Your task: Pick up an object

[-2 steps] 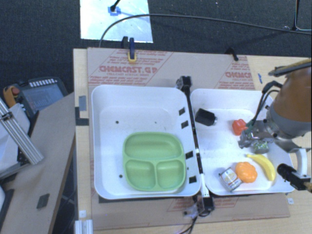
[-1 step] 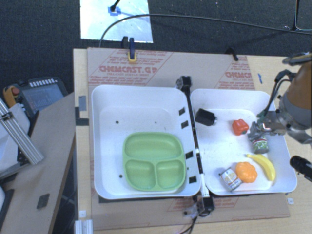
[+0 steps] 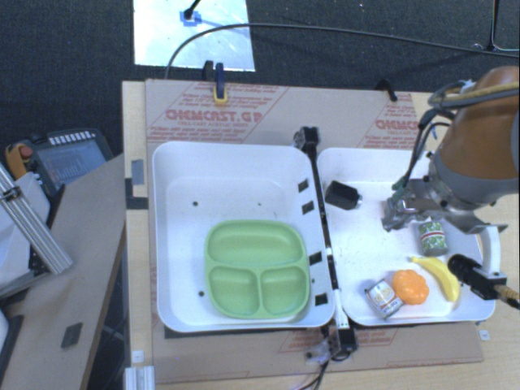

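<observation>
Just right of hand (image 3: 396, 215) — small can (image 3: 432, 236); apart

Green divided plate (image 3: 257, 268) sits in left bin (image 3: 175, 218), near side. Teach pendant (image 3: 71, 159) on side table far left. Yellow clamp (image 3: 219, 84) at far board edge.

Green tray (image 3: 257, 268) in left bin (image 3: 175, 165), hand (image 3: 400, 214) over right bin (image 3: 361, 242), banana (image 3: 439, 275)

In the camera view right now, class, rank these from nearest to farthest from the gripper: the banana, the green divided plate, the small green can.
From the gripper:
1. Small green can, just beside it in the right bin.
2. Banana, nearer the bin's front edge.
3. Green divided plate, over in the left bin.
</observation>
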### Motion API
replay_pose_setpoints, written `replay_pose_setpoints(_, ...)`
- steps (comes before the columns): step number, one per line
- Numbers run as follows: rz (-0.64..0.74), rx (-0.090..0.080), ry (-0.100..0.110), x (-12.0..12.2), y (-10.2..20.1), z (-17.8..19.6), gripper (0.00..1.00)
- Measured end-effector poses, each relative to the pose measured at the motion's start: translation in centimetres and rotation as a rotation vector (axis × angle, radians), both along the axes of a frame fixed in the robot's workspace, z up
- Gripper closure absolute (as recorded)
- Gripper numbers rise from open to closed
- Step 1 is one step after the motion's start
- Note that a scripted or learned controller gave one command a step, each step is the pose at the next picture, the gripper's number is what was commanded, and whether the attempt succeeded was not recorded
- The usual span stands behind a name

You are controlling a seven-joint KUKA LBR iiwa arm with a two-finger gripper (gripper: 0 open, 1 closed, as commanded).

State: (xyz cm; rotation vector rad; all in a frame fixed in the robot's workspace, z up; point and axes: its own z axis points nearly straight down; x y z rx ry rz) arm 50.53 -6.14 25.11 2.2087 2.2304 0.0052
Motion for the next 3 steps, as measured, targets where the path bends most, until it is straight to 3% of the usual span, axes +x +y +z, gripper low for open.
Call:
replay_pose_setpoints(1,-0.001,0.001,0.002,-0.1,5.2,-1.5,1.0)
replay_pose_setpoints(3,0.001,0.002,0.003,-0.3,17.0,-1.2,1.0)
